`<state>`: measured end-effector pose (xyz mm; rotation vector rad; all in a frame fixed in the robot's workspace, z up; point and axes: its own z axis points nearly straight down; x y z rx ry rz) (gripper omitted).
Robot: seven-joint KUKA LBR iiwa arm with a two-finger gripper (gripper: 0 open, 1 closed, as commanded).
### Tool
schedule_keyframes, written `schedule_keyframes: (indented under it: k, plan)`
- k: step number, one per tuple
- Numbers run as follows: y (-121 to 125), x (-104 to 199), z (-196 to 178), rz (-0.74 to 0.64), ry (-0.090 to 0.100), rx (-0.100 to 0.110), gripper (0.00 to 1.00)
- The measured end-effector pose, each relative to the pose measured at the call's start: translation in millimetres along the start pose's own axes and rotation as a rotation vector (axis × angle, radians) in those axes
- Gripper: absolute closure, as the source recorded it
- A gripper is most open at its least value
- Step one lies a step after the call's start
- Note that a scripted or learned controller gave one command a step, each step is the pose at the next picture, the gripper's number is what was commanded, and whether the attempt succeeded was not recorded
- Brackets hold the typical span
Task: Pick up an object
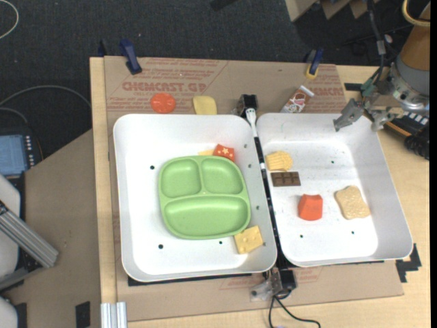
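My gripper hangs over the far right corner of the right bin, open, with nothing between its fingers. In that bin lie a yellow waffle piece, a brown chocolate bar, a red block and a tan bread slice, all nearer the camera than the gripper and apart from it. The left bin holds a green divided plate, a red piece with a star at the plate's far edge and a yellow cheese wedge at its near right.
On the cardboard behind the bins lie an orange disc, a pale yellow piece, a black object and a wrapped snack. Blue clamps grip the board's far edge. The bins' inner rims meet in the middle.
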<state>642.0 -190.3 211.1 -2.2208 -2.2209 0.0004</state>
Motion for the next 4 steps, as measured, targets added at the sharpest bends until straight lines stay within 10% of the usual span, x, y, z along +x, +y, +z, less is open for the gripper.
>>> schedule_keyframes:
  k: [1,2,3,4]
  plan:
    - [-140,60,63,0.001,0.007,0.018,0.00]
    - [-118,102,130,-0.004,0.002,0.004,0.00]
    - [-117,99,115,0.001,-0.001,-0.004,1.00]
    - [-78,162,21,-0.008,0.000,-0.013,1.00]
